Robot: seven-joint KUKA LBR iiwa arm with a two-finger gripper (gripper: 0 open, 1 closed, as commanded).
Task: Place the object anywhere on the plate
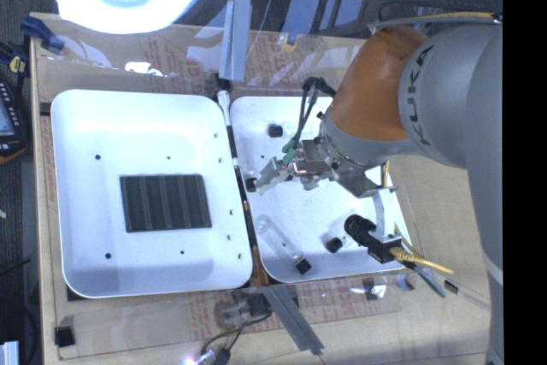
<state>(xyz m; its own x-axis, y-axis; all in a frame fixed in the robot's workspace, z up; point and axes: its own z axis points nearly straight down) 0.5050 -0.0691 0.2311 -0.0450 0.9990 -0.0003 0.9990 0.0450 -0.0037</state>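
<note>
A dark grey ribbed plate [165, 203] lies flat in the middle of the left bin [85, 124]. My gripper [286, 167] hangs low over the left-middle of the right bin [256, 111], pointing toward the wall between the bins. Small black pieces lie scattered in the right bin: one [274, 131] behind the gripper, one [250, 183] by the dividing wall just left of it, one [302, 266] near the front edge and one [332, 244] to the front right. I see nothing held in the gripper.
A clear, glassy item [278, 239] rests on the right bin's floor in front of the gripper. The grey and orange arm [385, 98] covers the right bin's right half. A metal bar [237, 34] stands behind the bins.
</note>
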